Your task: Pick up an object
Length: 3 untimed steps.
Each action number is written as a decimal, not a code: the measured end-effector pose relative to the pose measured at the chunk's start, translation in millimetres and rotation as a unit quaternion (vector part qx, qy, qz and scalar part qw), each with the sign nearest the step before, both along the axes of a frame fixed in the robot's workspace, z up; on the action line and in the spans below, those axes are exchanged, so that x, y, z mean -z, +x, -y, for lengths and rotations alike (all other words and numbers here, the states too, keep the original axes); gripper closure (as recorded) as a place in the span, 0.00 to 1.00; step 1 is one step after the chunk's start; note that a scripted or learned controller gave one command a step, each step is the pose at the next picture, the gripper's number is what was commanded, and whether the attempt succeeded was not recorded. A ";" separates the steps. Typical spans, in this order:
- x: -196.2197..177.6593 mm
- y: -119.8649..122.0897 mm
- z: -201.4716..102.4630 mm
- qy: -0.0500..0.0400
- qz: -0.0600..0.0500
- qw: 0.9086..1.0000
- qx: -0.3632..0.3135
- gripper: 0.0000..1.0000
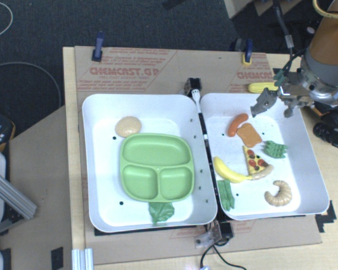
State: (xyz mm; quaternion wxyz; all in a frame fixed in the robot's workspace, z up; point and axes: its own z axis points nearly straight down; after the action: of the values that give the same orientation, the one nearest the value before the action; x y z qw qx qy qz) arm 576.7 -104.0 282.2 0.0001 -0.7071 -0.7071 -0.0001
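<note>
My gripper (pixel 276 104) hangs over the far edge of the right bin (pixel 310 167), open, with nothing between its fingers. Just below and left of it lie a red sausage (pixel 237 124) and an orange toast slice (pixel 249 135). Further toward the front are green broccoli (pixel 275 149), a pizza slice (pixel 256 163), a yellow banana (pixel 229 171), a croissant (pixel 279 193) and a green pea pod (pixel 226 195).
The left bin (pixel 96 151) holds a green divided tray (pixel 156 167), a beige bread roll (pixel 128 126) and a lettuce leaf (pixel 161 211). A yellow item (pixel 260 87) lies on the board beyond the right bin. Clamps (pixel 98 48) stand at the board's far edge.
</note>
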 end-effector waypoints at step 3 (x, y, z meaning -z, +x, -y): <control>177.4 -58.8 119.3 -0.002 0.008 1.000 -0.002 0.00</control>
State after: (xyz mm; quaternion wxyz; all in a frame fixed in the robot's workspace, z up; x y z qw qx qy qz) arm 517.9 -223.3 104.8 -0.0071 -0.7058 -0.7084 -0.0038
